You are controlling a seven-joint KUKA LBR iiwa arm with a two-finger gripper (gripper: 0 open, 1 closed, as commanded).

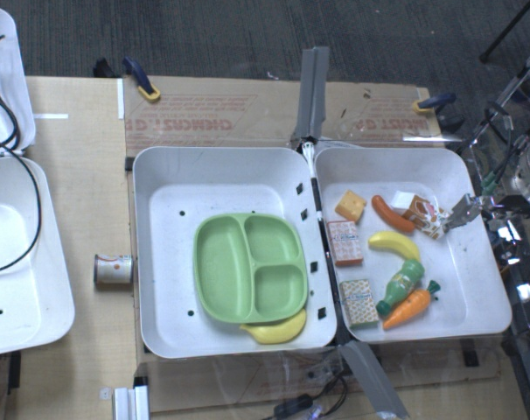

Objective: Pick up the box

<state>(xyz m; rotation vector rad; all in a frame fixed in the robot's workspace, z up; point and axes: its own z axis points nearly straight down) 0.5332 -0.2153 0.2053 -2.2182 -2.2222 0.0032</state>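
White bins sit side by side on the counter: the left bin holds a green divided plate with a yellow banana tucked under its near edge, and the right bin holds the box, lying flat by the left wall with a second, smaller carton just below it. Near these lie an orange cracker, a sausage, another banana, a green bottle and a carrot. At the bin's right side the jaws sit beside a torn wrapper, well apart from the box, and I cannot tell whether they are parted or closed.
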